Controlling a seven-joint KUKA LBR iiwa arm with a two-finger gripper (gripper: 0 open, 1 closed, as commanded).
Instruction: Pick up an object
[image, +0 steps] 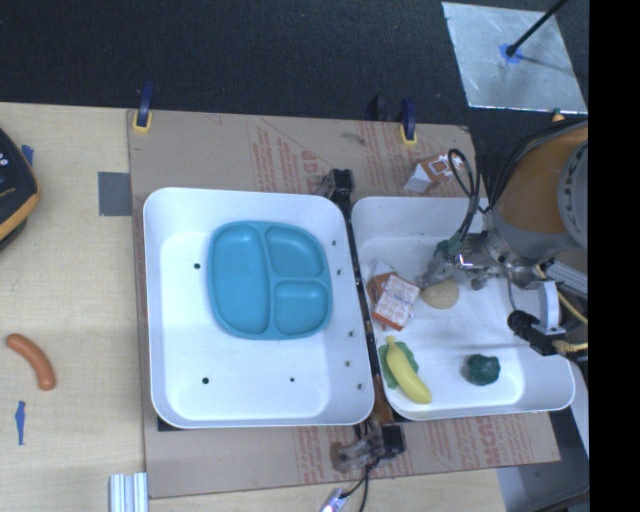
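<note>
The right bin (420, 215) holds several small objects. A beige round piece (440, 295) lies near its middle, and my gripper (446, 264) sits just above it, reaching in from the right. A red and white packet (393, 300) lies to the left of the beige piece. A yellow banana with a green end (405, 369) rests at the bin's front left, and a dark green lump (482, 369) at the front right. The grey arm with its orange band (535, 195) covers the bin's right side.
The left bin (180, 330) carries a blue divided plate (269, 278). A toy sausage (32, 360) lies on the bench far left, and a black and yellow device (12, 190) sits at the left edge. Clamps (143, 108) hold the cardboard base. Cables (465, 185) trail by the arm.
</note>
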